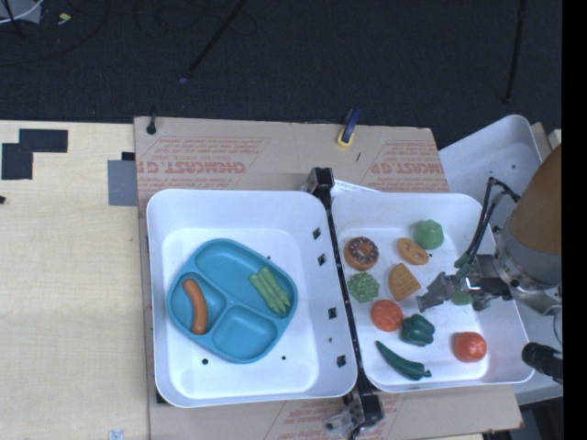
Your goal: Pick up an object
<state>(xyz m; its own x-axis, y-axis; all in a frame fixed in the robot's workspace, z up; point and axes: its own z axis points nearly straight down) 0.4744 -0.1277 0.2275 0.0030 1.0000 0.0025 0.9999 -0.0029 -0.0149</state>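
Reaching in over the right bin (477, 211), the pincer (436, 296) hangs just right of the orange wedge (403, 281); whether its tips are apart or together cannot be told. Around that wedge lie a green broccoli piece (363, 287) to its left, a doughnut (360, 253) up-left, a red tomato (386, 315) below-left, and a dark green pepper (417, 329) below. Far left of it, the left bin (183, 211) carries a blue tray (240, 337).

Red printed lettering runs across the cardboard sheet (275, 154) above the bins, upside down from here; it looks like "CHEWY" repeated left and right, though I can't read it surely.
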